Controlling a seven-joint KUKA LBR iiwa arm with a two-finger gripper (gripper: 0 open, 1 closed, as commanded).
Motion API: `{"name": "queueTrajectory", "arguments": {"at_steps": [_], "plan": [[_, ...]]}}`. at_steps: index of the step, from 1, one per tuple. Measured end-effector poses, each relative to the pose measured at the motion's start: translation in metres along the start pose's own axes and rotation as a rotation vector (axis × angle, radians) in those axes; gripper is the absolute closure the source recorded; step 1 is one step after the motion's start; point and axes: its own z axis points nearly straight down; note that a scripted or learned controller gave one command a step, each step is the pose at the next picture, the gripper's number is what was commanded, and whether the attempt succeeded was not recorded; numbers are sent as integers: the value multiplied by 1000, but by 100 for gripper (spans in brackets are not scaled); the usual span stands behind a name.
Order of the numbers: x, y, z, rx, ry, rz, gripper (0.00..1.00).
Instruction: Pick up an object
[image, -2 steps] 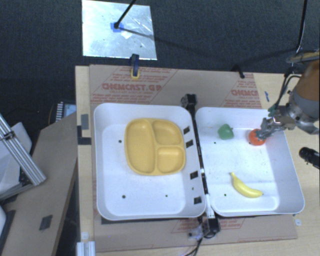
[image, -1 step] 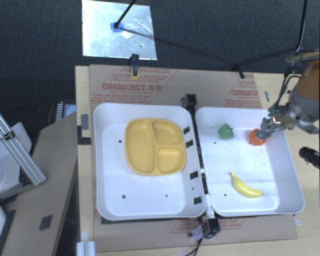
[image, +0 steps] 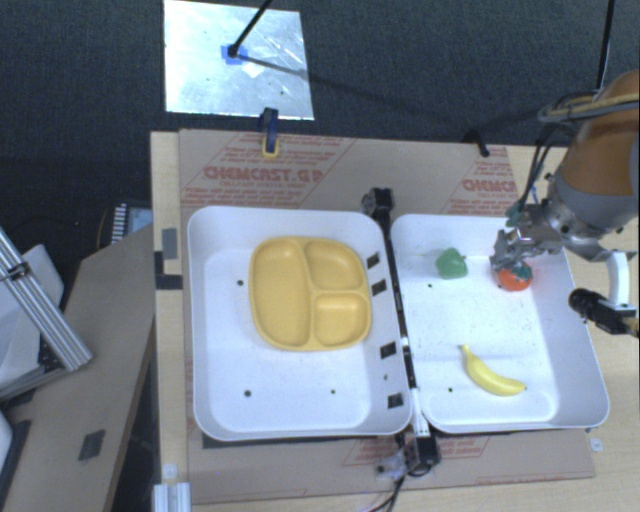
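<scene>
Gripper (image: 517, 255) is down in the right bin (image: 560, 330), sitting right on top of a small red-orange round object (image: 515, 280) near the bin's far right side; can't tell whether the fingers are open or closed on it, the metal hardware covers the top of the object, so no confirmed hold. Likely target is that red-orange piece. Risks as I read them: it looks small, rounded and smooth, probably hard plastic toy fruit, so an off-centre pinch could squirt it sideways across the slick white bin floor or toward the bin's right wall. A shallow grip on the top only could drop it on lift. Green object (image: 452, 263) sits near to the left, lumpy, glossy, apart from the gripper, so low chance of a knock unless the arm sweeps left. Banana (image: 492, 375) lies flat toward the near edge, curved, smooth yellow plastic, well apart. Left bin (image: 215, 300) carries a yellow divided tray (image: 308, 293), three compartments, matte moulded plastic, rounded corners, not in play. Both bins are shallow, glossy white plastic on a cardboard sheet (image: 330, 165) over the worktop; a black clip strip (image: 395, 320) runs between them.
</scene>
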Motion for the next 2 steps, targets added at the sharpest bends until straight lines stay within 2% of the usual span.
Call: {"name": "queueTrajectory", "arguments": {"at_steps": [1,2], "plan": [[55,9,-3,1,1,-1,100],[115,2,5,2,1,-1,100]]}}
